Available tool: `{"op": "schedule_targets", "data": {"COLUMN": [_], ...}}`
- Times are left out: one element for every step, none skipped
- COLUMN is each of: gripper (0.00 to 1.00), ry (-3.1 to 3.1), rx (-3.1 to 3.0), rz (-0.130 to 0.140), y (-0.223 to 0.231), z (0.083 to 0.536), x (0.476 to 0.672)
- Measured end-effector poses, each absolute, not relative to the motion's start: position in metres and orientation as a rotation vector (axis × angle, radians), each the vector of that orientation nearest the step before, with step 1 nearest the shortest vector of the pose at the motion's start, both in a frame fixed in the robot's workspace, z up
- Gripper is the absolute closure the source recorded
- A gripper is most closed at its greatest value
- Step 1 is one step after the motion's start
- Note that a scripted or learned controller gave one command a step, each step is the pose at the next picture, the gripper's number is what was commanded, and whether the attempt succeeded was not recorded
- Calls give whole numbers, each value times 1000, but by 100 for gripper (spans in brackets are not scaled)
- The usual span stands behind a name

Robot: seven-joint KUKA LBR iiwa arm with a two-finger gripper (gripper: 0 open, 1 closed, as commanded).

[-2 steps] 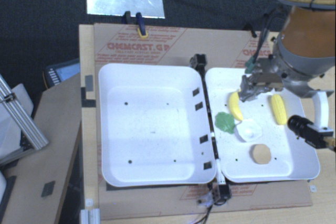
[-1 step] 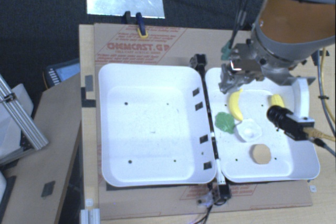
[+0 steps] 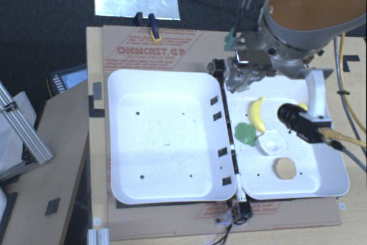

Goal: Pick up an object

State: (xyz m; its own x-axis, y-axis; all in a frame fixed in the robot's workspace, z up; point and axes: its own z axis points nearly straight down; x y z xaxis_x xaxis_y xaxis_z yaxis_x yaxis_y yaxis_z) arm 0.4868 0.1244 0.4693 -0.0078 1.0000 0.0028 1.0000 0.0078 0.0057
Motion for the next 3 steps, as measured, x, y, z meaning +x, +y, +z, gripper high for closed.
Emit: {"op": "schedule_targets", "data": {"gripper": [100, 100, 100], "ry": [2230, 2226, 2225], "rx": [2210, 2226, 2216], "rz": [15, -22, 6], "y": [177, 169, 170], "z": [539, 365, 384], "x": [486, 485, 487]}}
